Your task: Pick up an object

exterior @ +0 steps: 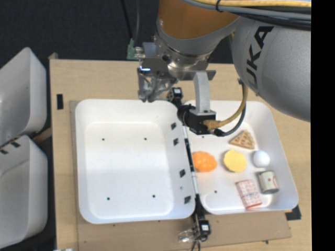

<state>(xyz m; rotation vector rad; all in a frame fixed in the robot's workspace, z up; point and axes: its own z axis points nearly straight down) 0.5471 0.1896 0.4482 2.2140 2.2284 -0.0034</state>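
Six small things lie in the bin [220, 195] at the view's right: an orange lump [203, 161] just beside the divider, a yellow disc [235, 161], a white ball [260, 158], a pizza slice [243, 139], a can [268, 181] and a red-and-white box [248, 194]. Most of them lie apart from each other; the can and the box are just beside each other. The gripper [151, 90] hangs over the back rim of the other bin [125, 161], near the corner where both bins meet, well apart from all six things. You can see nothing held in it. You cannot tell if it is open or closed, because it is dark and seen from above.

You will probably find all six light. The orange lump seems the best choice: it looks a little soft and rough, so it should not slip, and it has free space at its sides. Take it across the middle. The ball may roll away, the slice and the disc lie flat and offer little to grip, and the can looks smooth.
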